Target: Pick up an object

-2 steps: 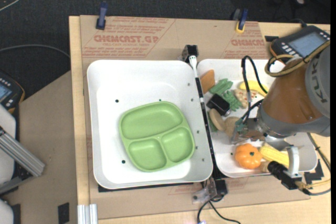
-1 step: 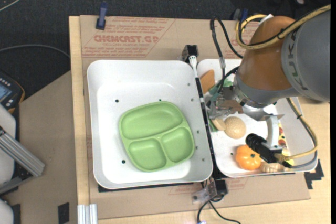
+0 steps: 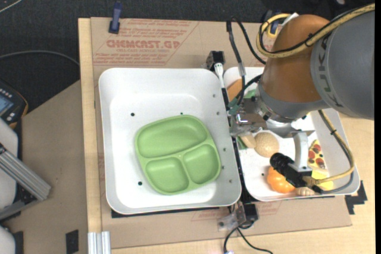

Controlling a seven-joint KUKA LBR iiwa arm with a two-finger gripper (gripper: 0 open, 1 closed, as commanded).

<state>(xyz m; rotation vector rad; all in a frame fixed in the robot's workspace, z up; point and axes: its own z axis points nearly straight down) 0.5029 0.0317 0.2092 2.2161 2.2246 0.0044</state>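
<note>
My arm reaches in from the right and hangs over the right bin (image 3: 342, 128), covering much of it. The gripper (image 3: 243, 123) is low at that bin's left wall, mostly hidden under the wrist. A tan egg-shaped object (image 3: 265, 143) lies just to the right of the gripper, close to it. An orange object (image 3: 278, 181) sits near the bin's front. Another orange piece (image 3: 234, 88) lies at the bin's back left. A pizza-slice toy (image 3: 315, 155) and a yellow piece (image 3: 319, 174) lie at the right.
The left bin (image 3: 119, 98) holds a green divided plate (image 3: 177, 153). The wall between the two bins runs right beside the gripper. Both bins rest on a cardboard sheet (image 3: 143, 38). A small blue clip (image 3: 115, 17) sits at the sheet's back edge.
</note>
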